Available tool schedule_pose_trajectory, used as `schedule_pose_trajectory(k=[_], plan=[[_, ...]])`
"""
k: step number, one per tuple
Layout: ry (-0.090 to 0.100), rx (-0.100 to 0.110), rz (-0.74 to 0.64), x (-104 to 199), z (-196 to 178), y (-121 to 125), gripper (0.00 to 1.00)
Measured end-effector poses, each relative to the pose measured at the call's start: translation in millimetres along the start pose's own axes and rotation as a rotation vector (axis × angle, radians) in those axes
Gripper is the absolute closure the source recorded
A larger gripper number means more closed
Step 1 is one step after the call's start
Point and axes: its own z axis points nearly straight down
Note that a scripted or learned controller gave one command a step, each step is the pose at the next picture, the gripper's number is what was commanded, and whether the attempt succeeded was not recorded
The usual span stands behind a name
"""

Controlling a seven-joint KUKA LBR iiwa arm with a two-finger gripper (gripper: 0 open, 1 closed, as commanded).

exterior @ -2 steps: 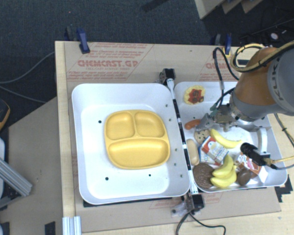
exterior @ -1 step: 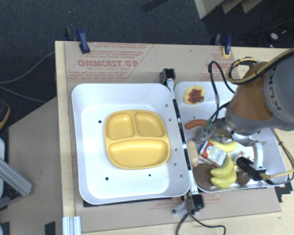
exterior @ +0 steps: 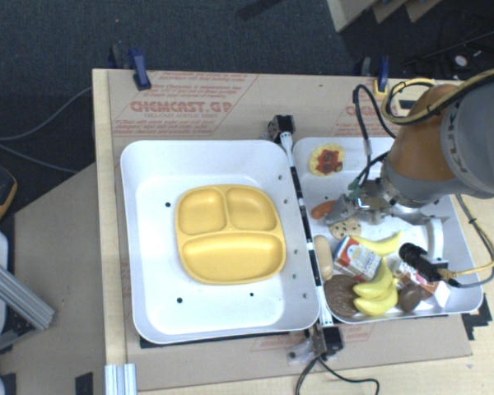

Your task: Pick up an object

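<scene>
The right bin (exterior: 469, 220) holds several toy foods. A pizza slice (exterior: 327, 160) lies at its back, and a red sausage (exterior: 322, 210) sits by the left wall. A cookie (exterior: 346, 226) and a bun (exterior: 322, 256) lie below it. Further forward are a small red-and-white box (exterior: 360, 258), yellow bananas (exterior: 377, 293) and a brown disc (exterior: 338, 295). My gripper (exterior: 352, 206) reaches in from the right and hangs low over the sausage and the cookie. The arm's wrist hides what is between the jaws.
The left bin (exterior: 148, 245) carries a yellow divided plate (exterior: 229, 233). A black divider rail (exterior: 300, 212) runs between the bins. The grey and orange arm (exterior: 432, 151) covers the right bin's back right, with cables looping above it.
</scene>
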Motion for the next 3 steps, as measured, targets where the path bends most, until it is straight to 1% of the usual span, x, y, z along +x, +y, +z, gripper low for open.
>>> schedule_pose_trajectory(k=[1, 2, 3], plan=[[0.003, 0.006, 0.002, 12, 0, -31, 0.0], [0.0, -0.001, 0.0, 2, 0, -6, 0.0], [0.003, 0.006, 0.002, 12, 0, -32, 0.0]])
